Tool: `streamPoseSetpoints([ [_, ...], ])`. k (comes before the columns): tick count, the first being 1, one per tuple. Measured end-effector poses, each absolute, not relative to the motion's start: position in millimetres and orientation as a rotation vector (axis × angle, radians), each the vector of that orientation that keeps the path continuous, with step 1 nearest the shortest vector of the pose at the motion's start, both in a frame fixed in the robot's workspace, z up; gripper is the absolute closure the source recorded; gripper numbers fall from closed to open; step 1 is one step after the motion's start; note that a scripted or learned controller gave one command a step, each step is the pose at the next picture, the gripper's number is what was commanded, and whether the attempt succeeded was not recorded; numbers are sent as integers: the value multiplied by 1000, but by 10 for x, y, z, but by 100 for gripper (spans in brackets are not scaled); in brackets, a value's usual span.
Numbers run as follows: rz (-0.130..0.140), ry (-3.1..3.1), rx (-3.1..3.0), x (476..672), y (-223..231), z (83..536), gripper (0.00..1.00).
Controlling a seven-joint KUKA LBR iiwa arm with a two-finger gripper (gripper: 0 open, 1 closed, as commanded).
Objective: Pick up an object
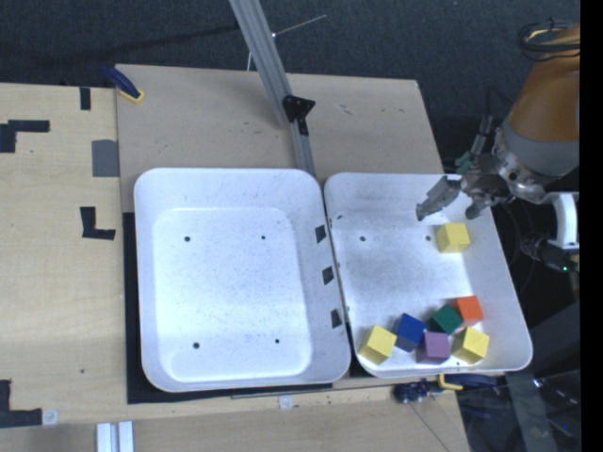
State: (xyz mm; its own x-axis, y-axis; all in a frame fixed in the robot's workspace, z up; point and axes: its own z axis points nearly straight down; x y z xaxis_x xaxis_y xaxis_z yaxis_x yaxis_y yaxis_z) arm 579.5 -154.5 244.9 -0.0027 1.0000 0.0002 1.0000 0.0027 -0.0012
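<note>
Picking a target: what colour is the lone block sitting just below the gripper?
Yellow. The lone block shows best in the camera view, in the right bin.

speckled white plastic bins (226, 186), wooden bench (188, 111)

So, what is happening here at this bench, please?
A grey robot arm with an orange band reaches in from the right over the right white bin. Its gripper hangs just above a lone yellow cube near that bin's upper right side, with open jaws, and holds nothing yet. More cubes sit clustered at the bin's lower edge: yellow, blue, purple, green, orange and another yellow. The left white bin is next to it.
</note>
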Motion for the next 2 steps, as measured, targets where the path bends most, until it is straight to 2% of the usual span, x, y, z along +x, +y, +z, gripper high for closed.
streamPoseSetpoints([
  [1, 1, -2224, -2218, 5794, -1546, 2450, 0],
  [2, 7, -2219, -2218, 5756, -1585, 2000, 0],
])
